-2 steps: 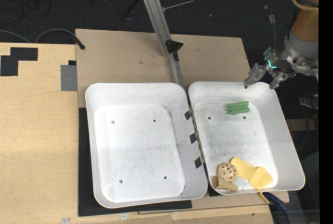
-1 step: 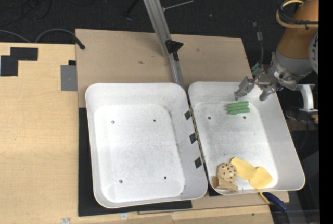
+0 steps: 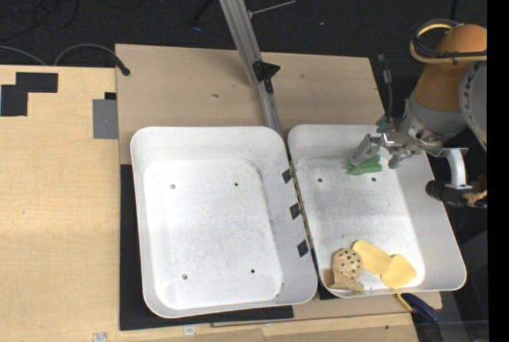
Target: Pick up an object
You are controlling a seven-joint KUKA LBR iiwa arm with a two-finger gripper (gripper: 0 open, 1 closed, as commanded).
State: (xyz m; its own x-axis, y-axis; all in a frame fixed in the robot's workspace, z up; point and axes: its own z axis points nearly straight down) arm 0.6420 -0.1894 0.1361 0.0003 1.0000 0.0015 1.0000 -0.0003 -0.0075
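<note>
Two shallow white bins sit side by side on the bench, the left bin [image 3: 159,149] and the right bin [image 3: 413,213] touching along their inner edges, where small black clips line the seam. The arm [image 3: 445,86] reaches in from the right, its orange band above the grey wrist, and hangs over the far part of the right bin. The gripper [image 3: 380,148] points down and to the left, its two fingers parted — one finger [image 3: 365,148] slants toward the left, the other sits closer to the wrist. Just under and beside the left finger lies a small green object [image 3: 365,167], flat on the bin floor in the far half; it touches or nearly touches the fingertip, but it is not between the fingers, so nothing is gripped. In the near corner of the same bin, well apart from the gripper, lie a yellow object [image 3: 386,262] and, just to its left and touching it, a tan spotted object [image 3: 346,265] — a cookie-like piece. A metal rail [image 3: 238,30] slants up from between the bins toward the far side.
</note>
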